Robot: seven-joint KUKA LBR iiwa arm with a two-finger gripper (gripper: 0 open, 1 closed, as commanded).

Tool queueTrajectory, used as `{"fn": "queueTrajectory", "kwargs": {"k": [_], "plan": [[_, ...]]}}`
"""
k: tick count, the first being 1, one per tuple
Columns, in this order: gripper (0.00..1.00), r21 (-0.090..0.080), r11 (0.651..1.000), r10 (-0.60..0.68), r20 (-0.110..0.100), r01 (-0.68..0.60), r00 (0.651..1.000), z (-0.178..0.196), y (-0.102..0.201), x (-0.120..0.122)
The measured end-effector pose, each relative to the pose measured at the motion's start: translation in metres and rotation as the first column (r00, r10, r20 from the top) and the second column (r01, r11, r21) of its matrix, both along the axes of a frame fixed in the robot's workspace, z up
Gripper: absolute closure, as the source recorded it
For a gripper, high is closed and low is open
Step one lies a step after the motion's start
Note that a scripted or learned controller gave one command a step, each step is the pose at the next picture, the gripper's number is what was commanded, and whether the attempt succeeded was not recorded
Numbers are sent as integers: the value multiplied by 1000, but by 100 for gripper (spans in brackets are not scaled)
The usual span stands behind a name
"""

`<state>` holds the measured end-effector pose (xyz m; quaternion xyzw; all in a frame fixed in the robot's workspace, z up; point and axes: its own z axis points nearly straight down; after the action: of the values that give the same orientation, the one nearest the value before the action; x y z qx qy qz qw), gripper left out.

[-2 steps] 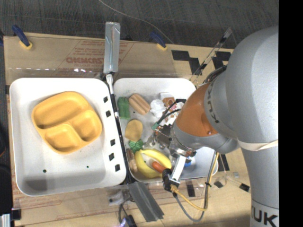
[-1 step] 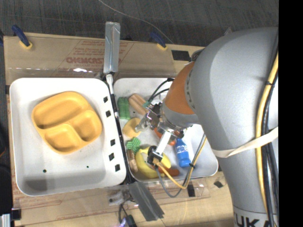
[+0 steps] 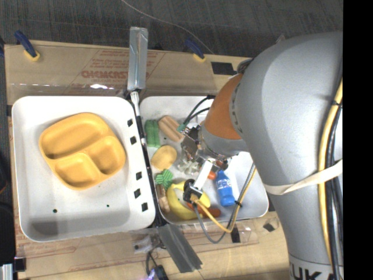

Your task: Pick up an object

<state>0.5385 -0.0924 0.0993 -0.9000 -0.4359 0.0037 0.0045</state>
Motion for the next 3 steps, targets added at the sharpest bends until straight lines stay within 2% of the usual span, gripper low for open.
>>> {"fn": "queueTrajectory", "kwargs": {"k": [1, 2, 3], "plan": [[100, -3, 995, -95, 11, 95, 995, 94, 3, 63], [100, -3, 1000, 30, 14, -30, 999, 188, 30, 21], [100, -5, 998, -63, 8, 63, 998, 214, -37, 20]]}}
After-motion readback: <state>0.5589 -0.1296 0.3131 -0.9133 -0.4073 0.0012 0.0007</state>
